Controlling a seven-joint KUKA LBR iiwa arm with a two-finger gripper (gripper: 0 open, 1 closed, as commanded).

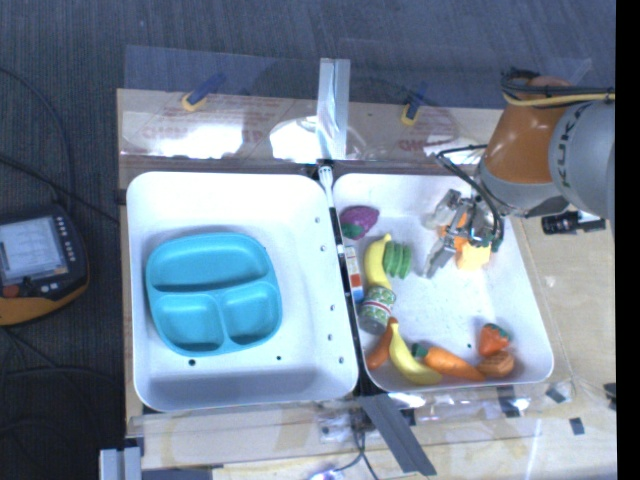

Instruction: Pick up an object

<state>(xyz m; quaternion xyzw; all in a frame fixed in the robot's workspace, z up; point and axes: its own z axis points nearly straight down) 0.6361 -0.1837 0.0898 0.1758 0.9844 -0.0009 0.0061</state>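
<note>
Nearest, the right bin's [530, 313] front edge holds a banana [408, 360], carrot [450, 359] and strawberry [493, 339]. Left bin [160, 198] carries a blue divided tray [212, 290]. At the right bin's far side, the gripper [452, 236] closes on a yellow-orange object [472, 254].

Arm [545, 153] reaches leftward; end effector [452, 236] lowered.

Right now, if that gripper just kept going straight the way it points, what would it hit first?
Probably the small yellow and orange toy block right beside the gripper, or the right white bin's floor. Depth is hard to judge from above.
</note>
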